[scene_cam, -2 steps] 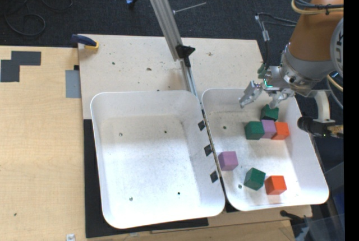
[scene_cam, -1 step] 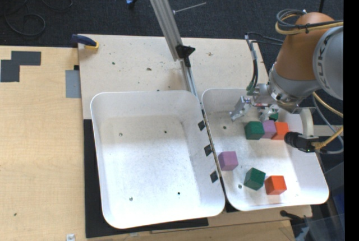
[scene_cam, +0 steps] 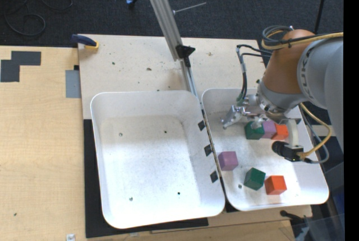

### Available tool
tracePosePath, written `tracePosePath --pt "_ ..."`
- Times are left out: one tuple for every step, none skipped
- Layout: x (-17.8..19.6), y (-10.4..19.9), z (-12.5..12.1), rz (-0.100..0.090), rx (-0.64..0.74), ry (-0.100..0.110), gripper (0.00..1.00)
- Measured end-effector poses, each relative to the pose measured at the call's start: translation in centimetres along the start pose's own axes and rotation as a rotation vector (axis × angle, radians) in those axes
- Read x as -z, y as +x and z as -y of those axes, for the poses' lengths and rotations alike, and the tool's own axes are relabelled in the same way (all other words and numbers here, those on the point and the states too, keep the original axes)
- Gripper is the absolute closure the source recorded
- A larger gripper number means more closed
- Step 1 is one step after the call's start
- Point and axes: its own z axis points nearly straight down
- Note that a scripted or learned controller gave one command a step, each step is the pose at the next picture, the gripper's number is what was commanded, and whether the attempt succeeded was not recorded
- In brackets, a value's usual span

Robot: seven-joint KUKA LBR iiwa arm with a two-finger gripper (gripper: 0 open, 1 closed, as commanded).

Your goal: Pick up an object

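Note:
The right bin [scene_cam: 317, 194] holds several small cubes. My gripper [scene_cam: 249, 117] hangs low over the bin's upper middle, just above a tight cluster of a green cube [scene_cam: 254, 131], a purple cube [scene_cam: 269, 128] and an orange cube [scene_cam: 281, 132]. The wrist hides the tops of that cluster. Further forward lie a lone purple cube [scene_cam: 228, 160], a second green cube [scene_cam: 254, 178] and a second orange cube [scene_cam: 275, 184], all apart from the gripper.
The left bin [scene_cam: 96, 106] stands beside the right one, its shared wall carrying black clips [scene_cam: 208, 149]. A slanted aluminium bar [scene_cam: 166, 17] rises behind the bins. Cables [scene_cam: 244, 69] loop from the arm at the right.

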Motion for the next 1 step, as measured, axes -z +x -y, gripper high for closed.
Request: tracePosePath --pt "-0.47 -0.08 -0.59 0.003 -0.003 -0.021 0.0"
